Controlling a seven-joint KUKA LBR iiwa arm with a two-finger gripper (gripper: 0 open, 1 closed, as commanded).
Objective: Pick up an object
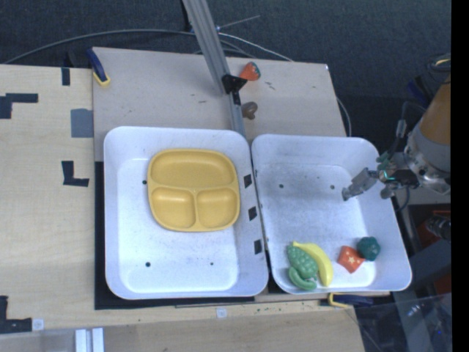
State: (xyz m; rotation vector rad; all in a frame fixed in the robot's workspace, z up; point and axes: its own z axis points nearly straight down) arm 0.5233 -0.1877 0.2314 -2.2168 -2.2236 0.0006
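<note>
The right bin (308,160) holds several toy foods along its near edge: a green bumpy vegetable (300,265), a yellow banana (318,261) lying against it, a red piece (350,259) and a dark green round piece (368,248). My gripper (368,182) hovers over the bin's right side, above and behind the red and dark green pieces, apart from all of them. Nothing shows in its grasp.
A yellow divided plate (194,189) lies in the left bin (124,218). A slanted metal rail (209,39) with an orange clip (250,70) stands behind the bins. The arm's grey and orange body (436,130) sits at the right edge.
</note>
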